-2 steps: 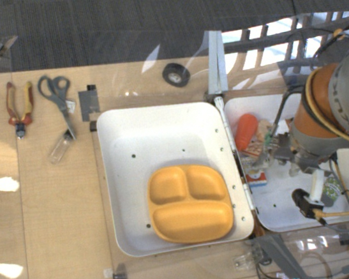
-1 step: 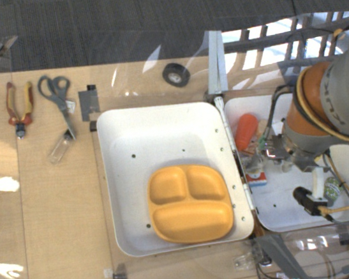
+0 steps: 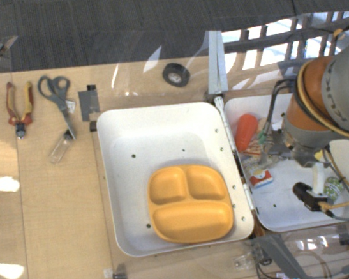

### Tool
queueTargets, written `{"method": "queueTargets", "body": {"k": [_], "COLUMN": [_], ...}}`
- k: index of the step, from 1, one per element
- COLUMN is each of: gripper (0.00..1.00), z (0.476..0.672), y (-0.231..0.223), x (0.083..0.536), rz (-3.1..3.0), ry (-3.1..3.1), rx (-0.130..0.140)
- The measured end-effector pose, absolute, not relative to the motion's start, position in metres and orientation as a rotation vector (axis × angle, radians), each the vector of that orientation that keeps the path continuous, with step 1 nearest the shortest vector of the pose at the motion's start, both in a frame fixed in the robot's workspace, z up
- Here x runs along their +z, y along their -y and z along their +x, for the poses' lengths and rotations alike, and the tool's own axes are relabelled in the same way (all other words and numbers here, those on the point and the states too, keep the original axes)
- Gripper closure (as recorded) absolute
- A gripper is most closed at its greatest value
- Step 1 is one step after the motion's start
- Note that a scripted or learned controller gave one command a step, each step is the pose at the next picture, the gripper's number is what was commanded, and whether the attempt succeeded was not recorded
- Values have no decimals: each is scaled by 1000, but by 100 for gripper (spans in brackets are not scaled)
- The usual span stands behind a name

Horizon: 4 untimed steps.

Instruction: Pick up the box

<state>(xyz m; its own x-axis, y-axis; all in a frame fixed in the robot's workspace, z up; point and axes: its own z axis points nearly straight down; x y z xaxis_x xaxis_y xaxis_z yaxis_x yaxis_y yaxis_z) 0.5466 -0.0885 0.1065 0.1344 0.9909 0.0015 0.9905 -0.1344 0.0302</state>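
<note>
In the right bin (image 3: 282, 216), near its left wall, lies the small box (image 3: 261, 179), red, white and blue, flat on the floor. Just beyond it sits an orange-red object (image 3: 246, 130) with a clutter of small items between. The gripper (image 3: 273, 143) reaches in from the right above that clutter, slightly beyond and to the right of the box; whether it is released or clenched cannot be told. The left bin (image 3: 121, 175) holds a yellow divided tray (image 3: 190, 202).
</note>
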Motion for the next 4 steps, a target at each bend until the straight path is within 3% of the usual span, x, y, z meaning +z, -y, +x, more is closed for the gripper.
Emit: {"method": "queueTargets", "body": {"k": [1,2,3,4], "gripper": [0,0,0,0], "z": [547,532,615,547], "y": [89,86,99,101], "x": [107,97,89,90], "rz": [2350,2117,2141,2177], "ry": [-2051,-2275,-2286,-2251], "rx": [32,33,10,12]}}
